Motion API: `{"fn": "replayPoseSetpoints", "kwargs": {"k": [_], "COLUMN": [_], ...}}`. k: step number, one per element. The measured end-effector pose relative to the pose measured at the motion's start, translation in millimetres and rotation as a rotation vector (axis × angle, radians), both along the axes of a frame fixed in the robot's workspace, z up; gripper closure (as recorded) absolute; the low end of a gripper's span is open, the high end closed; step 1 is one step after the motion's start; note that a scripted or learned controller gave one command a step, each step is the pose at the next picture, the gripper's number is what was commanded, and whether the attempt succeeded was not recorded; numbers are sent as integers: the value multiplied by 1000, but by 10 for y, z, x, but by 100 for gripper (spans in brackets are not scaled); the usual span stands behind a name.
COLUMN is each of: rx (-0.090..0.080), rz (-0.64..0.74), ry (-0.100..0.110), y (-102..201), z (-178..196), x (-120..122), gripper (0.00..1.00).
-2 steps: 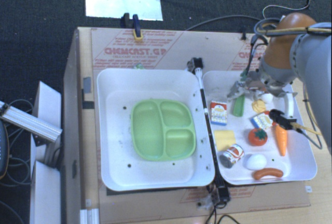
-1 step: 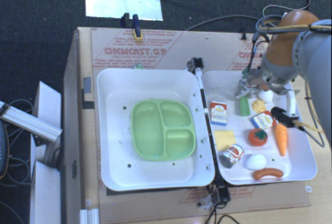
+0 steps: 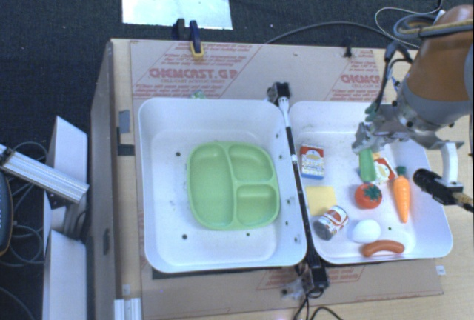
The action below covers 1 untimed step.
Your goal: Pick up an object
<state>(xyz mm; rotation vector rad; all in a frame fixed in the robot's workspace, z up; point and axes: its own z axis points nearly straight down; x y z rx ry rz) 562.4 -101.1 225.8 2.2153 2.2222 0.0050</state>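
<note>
Camera view from above: the gripper (image 3: 368, 135) hangs over the right bin (image 3: 337, 118), its tip just above a green toy vegetable (image 3: 366, 164); whether it is spread or pressed together cannot be told. Beside it lie a tomato (image 3: 368, 195), carrot (image 3: 401, 196), egg (image 3: 366, 230), sausage (image 3: 383, 247), can (image 3: 331, 222), yellow cheese slice (image 3: 321, 200) and small carton (image 3: 312, 161). Bare floor remains along the bin's far edge. The left bin (image 3: 159, 163) holds a green divided plate (image 3: 233, 185).
</note>
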Motion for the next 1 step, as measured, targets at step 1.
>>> {"fn": "replayPoseSetpoints", "kwargs": {"k": [1], "rx": [1], "rz": [1], "ry": [4], "y": [425], "z": [367], "x": [-556], "gripper": [100]}}
